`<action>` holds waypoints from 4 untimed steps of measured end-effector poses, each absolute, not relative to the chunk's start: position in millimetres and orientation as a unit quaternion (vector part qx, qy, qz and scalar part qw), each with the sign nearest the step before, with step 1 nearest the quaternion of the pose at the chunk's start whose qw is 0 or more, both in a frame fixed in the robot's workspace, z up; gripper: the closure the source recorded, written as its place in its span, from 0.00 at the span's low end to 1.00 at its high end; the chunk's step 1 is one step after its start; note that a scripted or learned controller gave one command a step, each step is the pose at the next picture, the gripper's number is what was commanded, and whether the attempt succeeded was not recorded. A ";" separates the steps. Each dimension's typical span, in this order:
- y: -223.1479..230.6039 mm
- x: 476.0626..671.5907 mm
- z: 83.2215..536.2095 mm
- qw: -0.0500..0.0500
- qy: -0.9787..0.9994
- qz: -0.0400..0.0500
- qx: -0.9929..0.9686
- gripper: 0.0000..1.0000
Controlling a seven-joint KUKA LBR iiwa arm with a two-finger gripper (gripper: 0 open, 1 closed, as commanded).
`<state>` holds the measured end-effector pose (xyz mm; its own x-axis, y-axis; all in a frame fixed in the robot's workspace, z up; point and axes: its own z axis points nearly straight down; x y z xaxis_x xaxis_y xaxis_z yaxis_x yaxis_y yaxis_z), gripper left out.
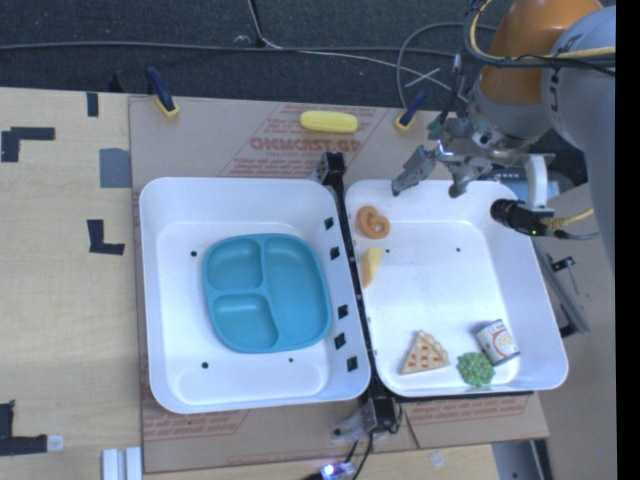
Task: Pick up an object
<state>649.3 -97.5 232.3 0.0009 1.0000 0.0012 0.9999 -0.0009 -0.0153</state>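
Light wooden bench (pixel 60 268) carried a brown cardboard sheet (pixel 250 138); on it sat two shallow white plastic bins, left (pixel 160 268) and right (pixel 535 298), plus a yellow oblong piece (pixel 328 121).

Grey arm reaching from right, pincer (pixel 435 181) spread, empty

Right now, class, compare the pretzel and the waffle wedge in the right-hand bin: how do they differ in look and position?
Shape: the pretzel is a rounded, looped knot; the waffle wedge is a flat triangle with a grid pattern.
Colour: the pretzel is orange-brown; the wedge is paler tan with a reddish edge.
Position: the pretzel lies near the far left corner, closer to the gripper; the wedge lies near the front edge, beside the green piece.
Both rest on the bin floor, unheld.
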 end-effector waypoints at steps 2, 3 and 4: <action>-105.2 645.8 182.6 0.002 -0.707 0.003 -0.707 0.00; -95.8 648.5 124.2 0.002 -0.708 0.002 -0.706 0.00; -95.1 648.0 82.3 0.000 -0.708 0.001 -0.706 0.00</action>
